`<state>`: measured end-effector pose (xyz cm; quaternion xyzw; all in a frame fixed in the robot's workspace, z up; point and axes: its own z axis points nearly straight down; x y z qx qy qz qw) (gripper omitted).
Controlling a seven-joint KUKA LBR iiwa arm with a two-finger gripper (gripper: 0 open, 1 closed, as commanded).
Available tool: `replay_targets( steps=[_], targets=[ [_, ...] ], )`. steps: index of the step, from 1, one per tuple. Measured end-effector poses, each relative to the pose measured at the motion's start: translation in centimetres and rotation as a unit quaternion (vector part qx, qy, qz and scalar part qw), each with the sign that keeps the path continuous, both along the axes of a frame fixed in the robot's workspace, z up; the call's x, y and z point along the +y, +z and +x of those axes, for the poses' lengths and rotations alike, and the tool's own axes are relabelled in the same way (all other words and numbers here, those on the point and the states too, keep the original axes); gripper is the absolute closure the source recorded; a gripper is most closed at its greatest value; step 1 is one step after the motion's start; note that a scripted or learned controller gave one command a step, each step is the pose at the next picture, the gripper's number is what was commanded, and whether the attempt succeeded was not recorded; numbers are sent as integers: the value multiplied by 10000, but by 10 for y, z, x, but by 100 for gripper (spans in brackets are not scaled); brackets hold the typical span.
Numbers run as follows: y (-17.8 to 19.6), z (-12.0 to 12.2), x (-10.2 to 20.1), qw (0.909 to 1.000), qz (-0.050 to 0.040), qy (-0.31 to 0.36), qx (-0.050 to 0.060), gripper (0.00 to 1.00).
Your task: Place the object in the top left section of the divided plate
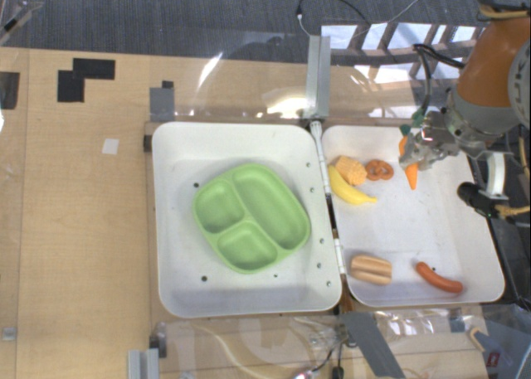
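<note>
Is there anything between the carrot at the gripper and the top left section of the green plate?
The carrot hangs at the gripper over the right bin. Toward the divided plate, the pretzel, corn and banana lie below the route, then the ridge where the bins meet. Lifted travel likely clears them.

Claw (pixel 414 151) holds carrot (pixel 411 172) above right bin (pixel 465 228).

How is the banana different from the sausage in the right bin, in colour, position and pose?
The banana is yellow; the sausage is red-orange. The banana lies near the bin's left wall, touching the corn; the sausage lies alone near the front right corner. The banana looks thicker and more curved than the sausage. Both lie flat in the right bin, slanting the same way.
</note>
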<state>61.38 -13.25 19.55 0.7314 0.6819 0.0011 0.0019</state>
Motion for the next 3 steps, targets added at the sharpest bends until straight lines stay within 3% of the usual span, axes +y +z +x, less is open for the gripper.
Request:
replay_targets(
  steps=[1,2,3],
  targets=[
    [-29,43,30,9913,-2,1313,3,100],
    [-13,57,25,9762,-14,2167,-11,100],
    [40,56,2,9601,-25,2797,-24,100]
  ],
)
